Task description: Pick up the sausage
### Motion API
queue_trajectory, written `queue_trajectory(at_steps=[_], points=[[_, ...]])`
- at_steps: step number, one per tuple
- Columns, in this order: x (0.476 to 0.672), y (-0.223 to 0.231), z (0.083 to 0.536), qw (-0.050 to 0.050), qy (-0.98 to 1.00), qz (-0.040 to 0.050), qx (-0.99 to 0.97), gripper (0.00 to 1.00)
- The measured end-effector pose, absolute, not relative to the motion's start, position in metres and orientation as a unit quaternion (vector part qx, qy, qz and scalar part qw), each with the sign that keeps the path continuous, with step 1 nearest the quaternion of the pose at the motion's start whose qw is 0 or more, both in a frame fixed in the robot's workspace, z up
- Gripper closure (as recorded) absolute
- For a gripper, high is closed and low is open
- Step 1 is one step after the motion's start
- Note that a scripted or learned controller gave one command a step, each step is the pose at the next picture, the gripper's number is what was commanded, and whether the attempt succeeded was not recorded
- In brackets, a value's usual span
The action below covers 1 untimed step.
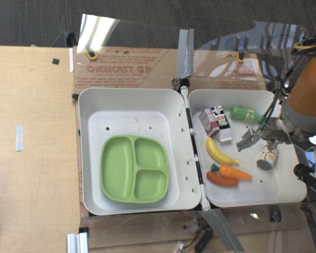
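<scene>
Presently the reddish-brown sausage (221, 179) lies lengthwise across the right white bin (284, 195), below-left of the empty, parted two-finger gripper (246, 140), beside the orange carrot (235, 172).

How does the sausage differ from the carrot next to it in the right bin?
The sausage is plain reddish-orange with rounded ends; the carrot is brighter orange, tapers to a point and has a green top. The sausage lies nearer the bin's front edge, the carrot just behind it. Both lie flat, close together.
</scene>
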<state>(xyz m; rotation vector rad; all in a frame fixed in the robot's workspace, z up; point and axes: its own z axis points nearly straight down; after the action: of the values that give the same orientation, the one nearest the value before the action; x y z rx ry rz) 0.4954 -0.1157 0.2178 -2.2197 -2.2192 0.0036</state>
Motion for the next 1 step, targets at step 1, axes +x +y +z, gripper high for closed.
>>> queue_trajectory(at_steps=[1], points=[[0.4769,-0.0292,0.1901,0.002,-0.743,0.0017,-0.670,0.00]])
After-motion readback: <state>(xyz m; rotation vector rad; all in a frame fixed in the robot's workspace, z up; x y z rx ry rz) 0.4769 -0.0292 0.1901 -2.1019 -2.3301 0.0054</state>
